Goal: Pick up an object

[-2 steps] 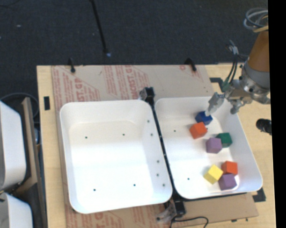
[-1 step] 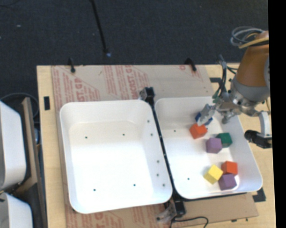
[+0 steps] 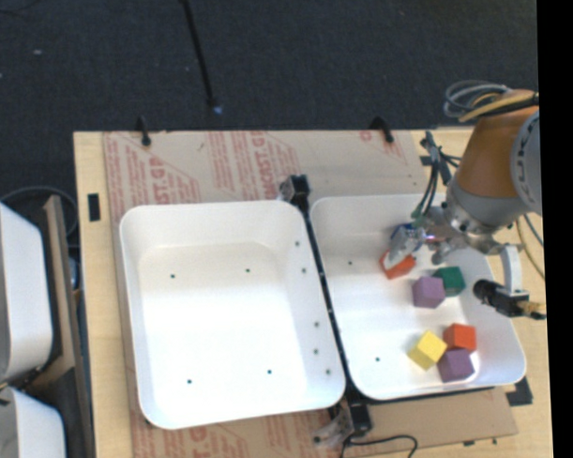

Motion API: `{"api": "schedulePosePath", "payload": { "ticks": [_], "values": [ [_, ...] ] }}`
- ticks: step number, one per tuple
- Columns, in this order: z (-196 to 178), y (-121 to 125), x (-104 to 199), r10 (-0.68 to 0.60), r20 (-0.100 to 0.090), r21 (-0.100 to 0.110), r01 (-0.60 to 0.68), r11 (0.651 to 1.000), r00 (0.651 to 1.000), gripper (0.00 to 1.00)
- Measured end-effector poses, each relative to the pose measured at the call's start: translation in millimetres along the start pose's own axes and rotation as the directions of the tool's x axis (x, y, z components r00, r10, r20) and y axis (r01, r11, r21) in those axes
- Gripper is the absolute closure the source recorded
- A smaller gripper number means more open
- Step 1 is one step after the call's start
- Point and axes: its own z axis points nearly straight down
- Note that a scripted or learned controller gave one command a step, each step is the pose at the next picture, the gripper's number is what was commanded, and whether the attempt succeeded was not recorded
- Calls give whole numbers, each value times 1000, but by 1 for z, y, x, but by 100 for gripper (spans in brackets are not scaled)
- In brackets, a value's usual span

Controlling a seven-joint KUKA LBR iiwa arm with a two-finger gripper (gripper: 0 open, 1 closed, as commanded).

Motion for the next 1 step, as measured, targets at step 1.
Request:
{"api": "schedulePosePath", "payload": {
  "ticks": [1],
  "values": [
    [52, -1, 0, 0, 0, 0, 0, 1000, 1000, 0]
  ]
}}
